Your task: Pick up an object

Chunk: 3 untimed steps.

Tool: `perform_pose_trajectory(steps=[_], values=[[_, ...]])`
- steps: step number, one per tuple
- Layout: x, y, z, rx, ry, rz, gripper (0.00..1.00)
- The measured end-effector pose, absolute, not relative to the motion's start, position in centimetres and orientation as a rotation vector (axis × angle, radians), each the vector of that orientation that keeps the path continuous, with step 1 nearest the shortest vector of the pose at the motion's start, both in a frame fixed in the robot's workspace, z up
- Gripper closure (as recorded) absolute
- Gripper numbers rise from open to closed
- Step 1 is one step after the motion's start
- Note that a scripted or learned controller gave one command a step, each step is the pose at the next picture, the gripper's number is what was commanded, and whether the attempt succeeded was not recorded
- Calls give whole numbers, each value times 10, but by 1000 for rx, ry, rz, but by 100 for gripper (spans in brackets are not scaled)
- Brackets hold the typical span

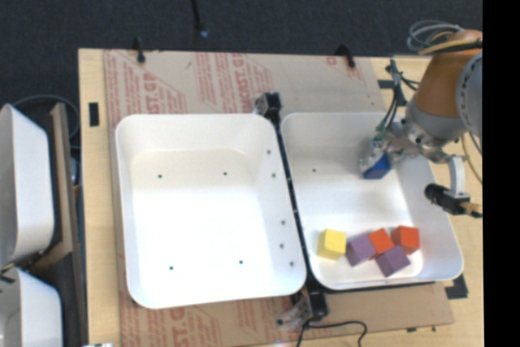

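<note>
My gripper (375, 162) hangs over the far right part of the right bin (341, 195), pointing down from the orange-banded wrist (443, 89). A small blue block (377, 169) sits between its fingertips, and the fingers are shut on it. Along the bin's near side lie a yellow cube (331, 244), two purple cubes (359, 249) (393, 261) and two orange cubes (381, 240) (407, 237), clustered close together and well apart from the gripper.
The left bin (203, 207) lies beside the right one, with a black clip (270, 103) at the far end of their shared rim. Cables and a black fitting (447, 197) trail from the arm over the right bin's right edge.
</note>
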<state>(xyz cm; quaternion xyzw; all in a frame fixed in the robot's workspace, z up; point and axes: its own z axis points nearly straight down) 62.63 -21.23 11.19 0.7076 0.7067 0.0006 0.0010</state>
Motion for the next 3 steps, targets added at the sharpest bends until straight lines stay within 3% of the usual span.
perform_pose_trajectory(steps=[1, 2, 3], values=[[686, -139, 176, 2211, 2225, 8, 100], [627, -66, 212, 2215, 2224, 7, 100], [638, 26, 239, 2213, 2230, 6, 100]])
